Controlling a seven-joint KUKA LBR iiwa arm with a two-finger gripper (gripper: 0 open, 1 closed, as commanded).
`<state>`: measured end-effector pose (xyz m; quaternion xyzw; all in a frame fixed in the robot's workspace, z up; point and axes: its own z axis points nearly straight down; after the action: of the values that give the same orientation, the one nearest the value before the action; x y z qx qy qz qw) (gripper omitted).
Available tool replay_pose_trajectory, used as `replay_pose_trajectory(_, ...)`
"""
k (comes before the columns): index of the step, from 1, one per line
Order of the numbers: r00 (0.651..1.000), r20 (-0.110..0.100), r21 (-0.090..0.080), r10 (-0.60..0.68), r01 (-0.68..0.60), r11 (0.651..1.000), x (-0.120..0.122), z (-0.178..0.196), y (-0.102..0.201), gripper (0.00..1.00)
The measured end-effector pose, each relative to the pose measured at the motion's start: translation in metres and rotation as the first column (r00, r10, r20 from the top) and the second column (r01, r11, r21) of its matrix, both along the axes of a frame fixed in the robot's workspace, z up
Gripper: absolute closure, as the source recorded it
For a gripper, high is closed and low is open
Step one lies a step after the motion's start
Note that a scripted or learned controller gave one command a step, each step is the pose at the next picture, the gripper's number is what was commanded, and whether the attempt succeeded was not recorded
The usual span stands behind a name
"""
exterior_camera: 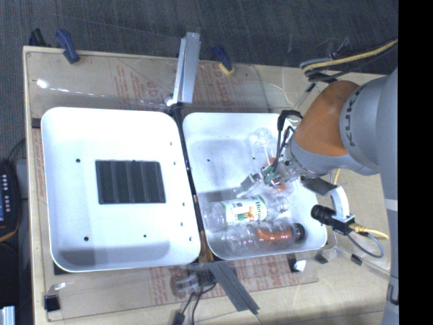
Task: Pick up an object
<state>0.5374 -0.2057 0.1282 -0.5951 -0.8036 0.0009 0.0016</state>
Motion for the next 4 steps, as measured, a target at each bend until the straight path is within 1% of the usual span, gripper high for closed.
replay_pose_trajectory(1, 1.0, 0.003, 0.0, 0.009, -0.009, 1.0, -0.05, -0.036, -0.004, 0.0)
replay_pose_trajectory(2, 0.987, 0.002, 0.0, 0.16, -0.16, 0.987, -0.005, 0.02, -0.005, 0.0)
replay_pose_trajectory(3, 0.976, 0.002, 0.001, 0.217, -0.217, 0.976, 0.006, -0.006, -0.003, 0.0)
replay_pose_trajectory(4, 0.999, 0.003, 0.0, 0.034, -0.034, 0.999, 0.078, 0.002, 0.074, 0.0)
